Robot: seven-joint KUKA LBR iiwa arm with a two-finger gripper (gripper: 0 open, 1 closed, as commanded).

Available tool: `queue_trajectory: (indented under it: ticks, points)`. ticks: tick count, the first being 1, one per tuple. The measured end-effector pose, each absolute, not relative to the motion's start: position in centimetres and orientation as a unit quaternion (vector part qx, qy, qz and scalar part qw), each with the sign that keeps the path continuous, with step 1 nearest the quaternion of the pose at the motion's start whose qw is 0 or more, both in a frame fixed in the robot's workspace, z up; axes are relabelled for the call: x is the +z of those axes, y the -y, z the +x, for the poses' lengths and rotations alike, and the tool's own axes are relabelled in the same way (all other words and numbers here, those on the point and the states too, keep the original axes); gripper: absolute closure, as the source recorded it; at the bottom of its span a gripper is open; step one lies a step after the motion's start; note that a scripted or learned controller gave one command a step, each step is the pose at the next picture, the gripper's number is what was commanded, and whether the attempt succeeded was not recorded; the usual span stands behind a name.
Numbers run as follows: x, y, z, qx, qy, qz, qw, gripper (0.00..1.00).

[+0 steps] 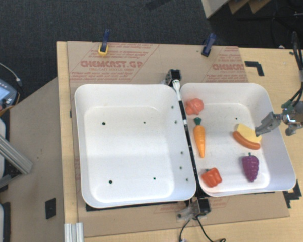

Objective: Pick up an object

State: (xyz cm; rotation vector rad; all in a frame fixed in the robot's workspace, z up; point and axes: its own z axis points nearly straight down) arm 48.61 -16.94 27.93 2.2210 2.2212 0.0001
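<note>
The right bin [272, 105] is holding five toy foods, and the left bin [91, 105] is sitting just beside it on the bench [70, 64]. Nearest the end effector [266, 127] is lying a yellow wedge with an orange rind [246, 136], its long axis running from upper left to lower right, the thin yellow side facing up toward the far wall and the curved orange edge facing the near side. It is resting on the bin floor toward the right wall. The end effector is reaching in over the right rim, its grey tip touching or just beside the upper right end of the wedge; whether its fingers are parted or closed cannot be told, and nothing is showing between them. A carrot [199, 140] is lying near the divider, its long axis nearly straight up and down in the view, green top pointing away and tip pointing toward the near wall. A pinkish lump [194, 106] is sitting just beyond the carrot's top. A purple bunch of grapes [250, 167] is lying below the wedge, stem end pointing away. A red-orange pepper [211, 177] is resting at the near wall.
</note>
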Motion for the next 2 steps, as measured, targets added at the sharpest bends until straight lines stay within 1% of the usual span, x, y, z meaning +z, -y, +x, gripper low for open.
queue_trajectory:
  ticks: [1, 2]
  points:
    - [28.5, 11.7, 47.9, 0.0002, -0.709, 0.705, -0.002, 0.0]
    - [38.7, 5.4, 48.1, 0.0044, -0.71, 0.704, 0.004, 0.0]
